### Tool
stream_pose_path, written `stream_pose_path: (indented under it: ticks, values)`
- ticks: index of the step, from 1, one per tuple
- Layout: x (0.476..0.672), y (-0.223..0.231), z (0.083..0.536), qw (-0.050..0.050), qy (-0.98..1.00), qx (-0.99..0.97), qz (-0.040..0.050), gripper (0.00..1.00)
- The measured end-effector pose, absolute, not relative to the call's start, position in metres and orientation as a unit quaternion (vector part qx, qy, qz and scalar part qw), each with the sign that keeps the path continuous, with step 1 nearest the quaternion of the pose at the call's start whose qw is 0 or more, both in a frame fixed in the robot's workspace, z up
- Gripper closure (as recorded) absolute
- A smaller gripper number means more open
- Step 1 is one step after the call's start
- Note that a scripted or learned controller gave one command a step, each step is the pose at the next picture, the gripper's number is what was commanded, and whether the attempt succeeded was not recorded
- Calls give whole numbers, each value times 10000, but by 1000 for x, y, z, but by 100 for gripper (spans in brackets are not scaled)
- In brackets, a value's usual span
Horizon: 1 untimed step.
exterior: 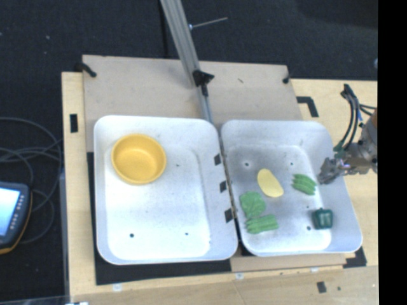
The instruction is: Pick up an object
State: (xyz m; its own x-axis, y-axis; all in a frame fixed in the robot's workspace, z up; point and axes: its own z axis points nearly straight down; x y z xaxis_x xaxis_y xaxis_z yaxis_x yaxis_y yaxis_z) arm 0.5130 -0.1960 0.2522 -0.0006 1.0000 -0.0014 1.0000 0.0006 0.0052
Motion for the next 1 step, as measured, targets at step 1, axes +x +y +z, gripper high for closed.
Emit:
stream_pose_path:
  ticks: [1]
  values:
    - [525,-144,241,1,7082,7060,4,100]
